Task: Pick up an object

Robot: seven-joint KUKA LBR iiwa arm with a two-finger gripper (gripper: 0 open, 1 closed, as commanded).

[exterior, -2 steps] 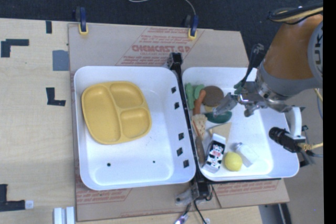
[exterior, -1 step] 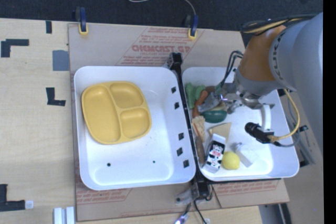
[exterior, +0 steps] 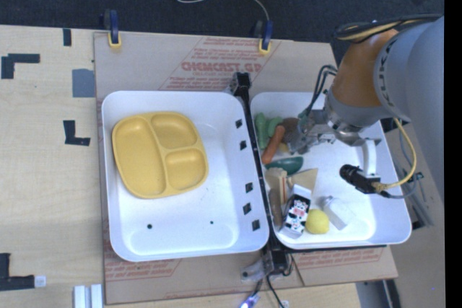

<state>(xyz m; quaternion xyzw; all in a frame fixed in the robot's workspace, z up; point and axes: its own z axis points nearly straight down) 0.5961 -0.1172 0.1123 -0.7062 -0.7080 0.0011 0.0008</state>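
— Camera view: where is the carrot (exterior: 273, 144) found?
— In the right bin (exterior: 390, 227), slanting toward its far left corner, beside the gripper (exterior: 302, 142); its jaw state cannot be told

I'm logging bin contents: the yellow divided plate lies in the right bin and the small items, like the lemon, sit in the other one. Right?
Not quite. The camera view shows the yellow plate in the left bin, not the right. The lemon and other small items do sit in the other bin, the right one.
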